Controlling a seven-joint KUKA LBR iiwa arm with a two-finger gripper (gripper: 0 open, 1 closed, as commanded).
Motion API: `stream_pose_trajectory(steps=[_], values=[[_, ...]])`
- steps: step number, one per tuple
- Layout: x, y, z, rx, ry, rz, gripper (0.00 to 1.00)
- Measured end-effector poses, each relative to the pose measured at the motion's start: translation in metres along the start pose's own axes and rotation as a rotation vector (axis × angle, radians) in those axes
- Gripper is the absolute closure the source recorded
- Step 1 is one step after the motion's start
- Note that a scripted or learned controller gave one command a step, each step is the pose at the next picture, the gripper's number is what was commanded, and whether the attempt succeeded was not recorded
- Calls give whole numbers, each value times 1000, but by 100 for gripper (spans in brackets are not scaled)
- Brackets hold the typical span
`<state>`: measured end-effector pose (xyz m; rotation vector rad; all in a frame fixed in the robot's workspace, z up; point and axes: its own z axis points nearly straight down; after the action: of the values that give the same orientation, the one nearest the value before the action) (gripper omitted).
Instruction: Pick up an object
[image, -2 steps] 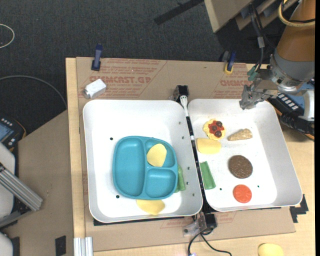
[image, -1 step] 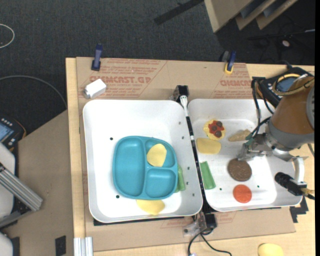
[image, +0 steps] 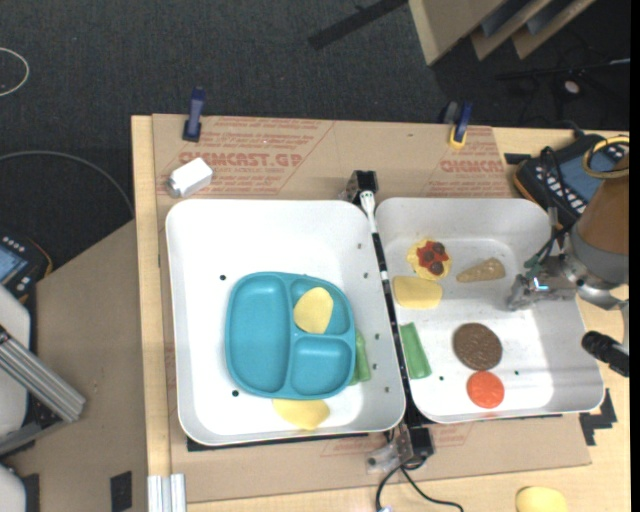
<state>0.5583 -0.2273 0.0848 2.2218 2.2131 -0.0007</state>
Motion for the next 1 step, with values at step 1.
stream_pose_trajectory(steps=[1], values=[[3,-84,0,12,8,1,100]])
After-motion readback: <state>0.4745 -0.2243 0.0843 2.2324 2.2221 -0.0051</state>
